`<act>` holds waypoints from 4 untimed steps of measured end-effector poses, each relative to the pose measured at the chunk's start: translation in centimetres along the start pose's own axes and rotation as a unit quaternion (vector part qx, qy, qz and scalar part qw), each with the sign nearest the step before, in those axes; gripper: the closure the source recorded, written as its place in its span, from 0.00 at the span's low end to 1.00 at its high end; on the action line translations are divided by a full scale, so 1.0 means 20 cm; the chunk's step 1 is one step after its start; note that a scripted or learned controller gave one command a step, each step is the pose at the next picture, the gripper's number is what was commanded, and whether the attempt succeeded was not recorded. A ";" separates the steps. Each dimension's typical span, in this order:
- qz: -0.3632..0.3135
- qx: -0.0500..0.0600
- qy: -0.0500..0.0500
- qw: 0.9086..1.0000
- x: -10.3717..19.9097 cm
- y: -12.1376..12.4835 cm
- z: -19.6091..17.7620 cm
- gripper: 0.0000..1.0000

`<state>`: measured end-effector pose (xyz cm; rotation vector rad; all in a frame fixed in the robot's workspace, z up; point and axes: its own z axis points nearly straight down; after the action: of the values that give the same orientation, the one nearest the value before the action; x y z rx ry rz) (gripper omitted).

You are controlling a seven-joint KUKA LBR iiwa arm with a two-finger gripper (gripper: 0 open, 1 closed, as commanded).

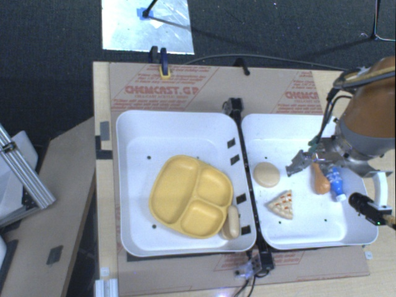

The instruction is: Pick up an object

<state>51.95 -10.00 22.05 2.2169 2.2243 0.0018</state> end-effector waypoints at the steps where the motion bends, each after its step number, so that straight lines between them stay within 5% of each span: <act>1: 0.001 0.002 0.000 1.000 0.00 0.01 0.21 0.00; 3: 0.001 0.002 0.001 1.000 0.05 -0.01 0.69 0.00; 4: 0.001 0.000 0.000 1.000 0.05 -0.01 0.63 1.00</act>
<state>51.81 -9.07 9.50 2.2181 2.2229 0.0026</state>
